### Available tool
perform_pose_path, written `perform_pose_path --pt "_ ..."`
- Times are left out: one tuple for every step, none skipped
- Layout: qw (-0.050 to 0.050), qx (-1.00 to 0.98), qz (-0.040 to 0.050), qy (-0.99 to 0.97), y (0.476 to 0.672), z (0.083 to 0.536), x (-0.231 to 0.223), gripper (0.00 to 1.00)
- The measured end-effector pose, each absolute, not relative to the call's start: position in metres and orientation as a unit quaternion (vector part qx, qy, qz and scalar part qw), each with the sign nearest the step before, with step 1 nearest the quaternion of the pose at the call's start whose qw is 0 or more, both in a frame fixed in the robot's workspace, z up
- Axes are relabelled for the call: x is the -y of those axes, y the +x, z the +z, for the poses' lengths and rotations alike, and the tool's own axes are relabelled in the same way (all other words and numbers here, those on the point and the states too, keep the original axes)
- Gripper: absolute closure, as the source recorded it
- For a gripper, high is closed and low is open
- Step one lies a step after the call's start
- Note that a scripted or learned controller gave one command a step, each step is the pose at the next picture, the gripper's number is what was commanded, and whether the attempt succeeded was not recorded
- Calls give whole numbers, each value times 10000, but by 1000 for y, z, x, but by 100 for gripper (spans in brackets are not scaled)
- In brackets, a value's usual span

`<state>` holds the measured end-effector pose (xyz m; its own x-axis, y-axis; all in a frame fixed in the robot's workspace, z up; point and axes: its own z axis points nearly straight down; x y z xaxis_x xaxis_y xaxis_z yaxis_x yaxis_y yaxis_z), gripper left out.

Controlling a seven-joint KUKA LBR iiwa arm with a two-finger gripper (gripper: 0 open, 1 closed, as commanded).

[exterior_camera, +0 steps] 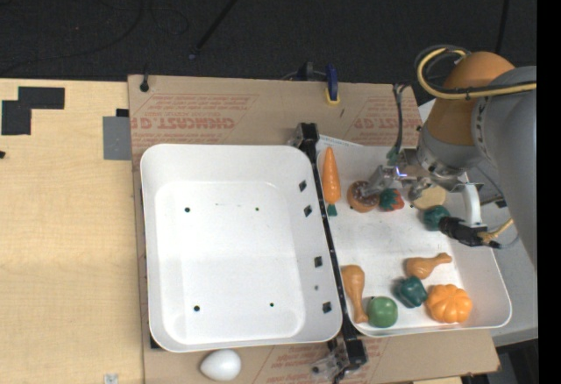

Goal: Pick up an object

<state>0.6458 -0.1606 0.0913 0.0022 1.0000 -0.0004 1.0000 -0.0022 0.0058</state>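
The grey arm with the orange band reaches in from the right and bends down over the far end of the right-hand shallow white bin. Its two-finger gripper sits low in the bin, just beside a reddish-brown lumpy toy food piece with a small red-and-dark item pressed against it; whether the tool is spread, pressed together or pinching anything cannot be told from here, because the parts blur into the objects beneath. An orange plastic carrot lies along the bin's left wall, near the black divider clips. A small dark-green round piece and a pale beige piece rest just below the wrist. Toward the near end of the same bin lie a tan drumstick-shaped piece, a teal-green chunky piece, an orange ribbed pumpkin, a green apple and a tan elongated gourd-like piece leaning along the left wall, touching the apple. The left-hand shallow white bin stands alongside, both bins resting on a brown cardboard sheet. A white egg-shaped object lies on the cardboard outside the bins, just below the left bin's near edge.
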Motion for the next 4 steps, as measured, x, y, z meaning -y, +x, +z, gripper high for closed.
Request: perform_pose_path --pt "18 -7060 23 7082 588 92 209 0" --pt "1 -7070 47 7072 591 104 207 100" --pt "15 -7093 18 7049 647 144 155 100" --pt "-2 -7082 3 7060 644 168 117 100"
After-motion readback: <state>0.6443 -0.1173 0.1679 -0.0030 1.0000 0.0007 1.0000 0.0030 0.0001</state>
